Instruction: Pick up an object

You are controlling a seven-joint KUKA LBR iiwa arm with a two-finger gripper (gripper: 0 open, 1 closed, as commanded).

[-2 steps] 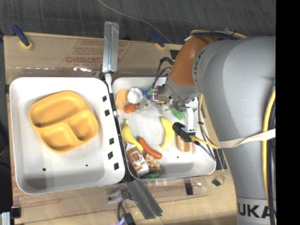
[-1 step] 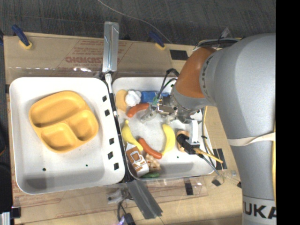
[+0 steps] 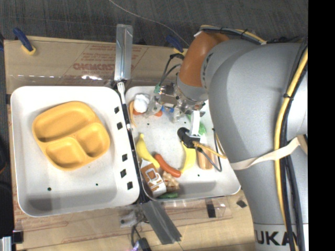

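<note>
The right white bin [image 3: 220,184] holds a jumble of small things. A white and orange round piece [image 3: 140,105] lies in its far left corner. My gripper [image 3: 163,104] hangs low over the far end of this bin, just right of that piece, with something blue [image 3: 168,109] under it. Nearer the front lie a yellow banana [image 3: 143,147], a red sausage [image 3: 169,167], a second yellow curved piece [image 3: 189,159], a tan bun-like piece [image 3: 205,159] and a brown carton [image 3: 151,178]. Nothing is seen between the fingers.
The left white bin [image 3: 31,192] bears a yellow divided plate [image 3: 70,134]. A metal divider [image 3: 123,51] and black clips run between the bins. The grey arm [image 3: 251,103] covers the right bin's right side. A green piece [image 3: 170,195] sits at the front rim.
</note>
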